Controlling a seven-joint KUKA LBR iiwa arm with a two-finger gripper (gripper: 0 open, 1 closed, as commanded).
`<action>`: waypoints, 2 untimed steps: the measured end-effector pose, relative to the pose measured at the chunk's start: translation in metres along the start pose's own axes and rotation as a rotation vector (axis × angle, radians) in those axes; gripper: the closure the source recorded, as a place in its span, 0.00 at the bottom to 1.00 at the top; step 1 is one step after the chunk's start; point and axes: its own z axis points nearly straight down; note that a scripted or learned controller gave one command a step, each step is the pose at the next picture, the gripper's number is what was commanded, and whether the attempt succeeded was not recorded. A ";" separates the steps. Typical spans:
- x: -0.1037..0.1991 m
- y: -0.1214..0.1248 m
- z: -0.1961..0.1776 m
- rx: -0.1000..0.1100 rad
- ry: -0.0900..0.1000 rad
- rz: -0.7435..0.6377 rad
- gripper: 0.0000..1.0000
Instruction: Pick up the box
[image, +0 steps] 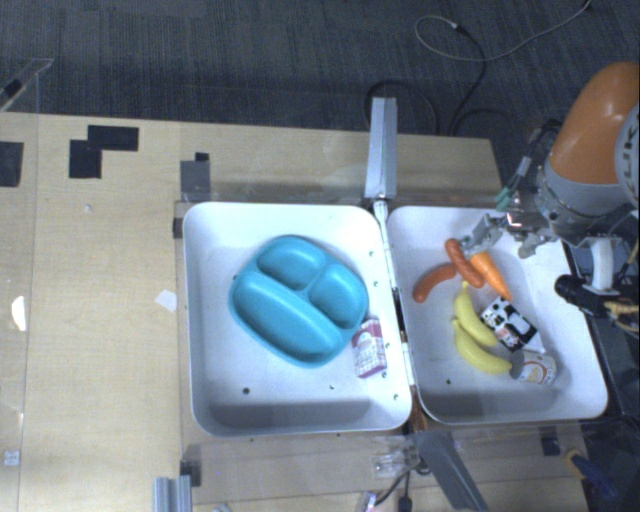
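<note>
A small black-and-white box (508, 323) lies in the right bin (575, 400), resting against the bananas (474, 335). A small pink-and-white carton (369, 348) lies in the left bin (215, 400) by its right wall, next to the blue plate. My gripper (505, 238) hangs over the far part of the right bin, up and slightly right of the black-and-white box and apart from it. Its fingers stand open with nothing between them, just right of the orange carrot.
A blue divided plate (298, 297) fills the middle of the left bin. The right bin also holds an orange carrot (480, 268), a reddish sausage (434, 281) and a small can (537, 370) near the front. The arm's orange band (600, 125) rises at the right.
</note>
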 end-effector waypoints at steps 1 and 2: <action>0.040 0.059 0.096 -0.023 -0.003 0.042 0.00; 0.039 0.061 0.082 -0.030 -0.007 0.037 1.00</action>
